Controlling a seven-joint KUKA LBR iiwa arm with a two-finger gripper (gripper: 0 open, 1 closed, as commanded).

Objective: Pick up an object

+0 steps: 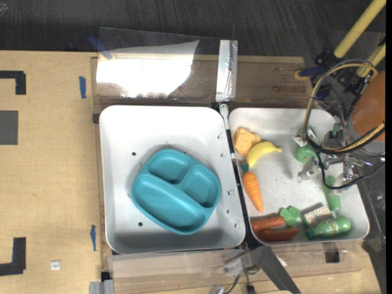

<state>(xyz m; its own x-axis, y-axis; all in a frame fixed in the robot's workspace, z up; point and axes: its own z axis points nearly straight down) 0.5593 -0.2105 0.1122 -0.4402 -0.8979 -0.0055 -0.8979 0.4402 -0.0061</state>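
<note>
Camera view shows a tan bench (49, 182) bearing two white bins: the left bin (122, 133) holds one teal plate (176, 190). The right bin (278, 118) holds one banana (261, 152), one carrot (253, 190), one cheese wedge (244, 141), one sausage (274, 225) and one green bottle (328, 227); the gripper (324, 164) hangs over its right side, its claw state impossible to tell.

A teal plastic plate with three sections (176, 190) sits in a white bin (116, 133). The curved toy banana (261, 152) is yellow. The pointed toy carrot (252, 190) is orange.

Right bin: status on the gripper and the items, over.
Gripper low over right bin, nothing seen between fingers. Banana, carrot lie untouched by the divider. Cables overhang.
</note>
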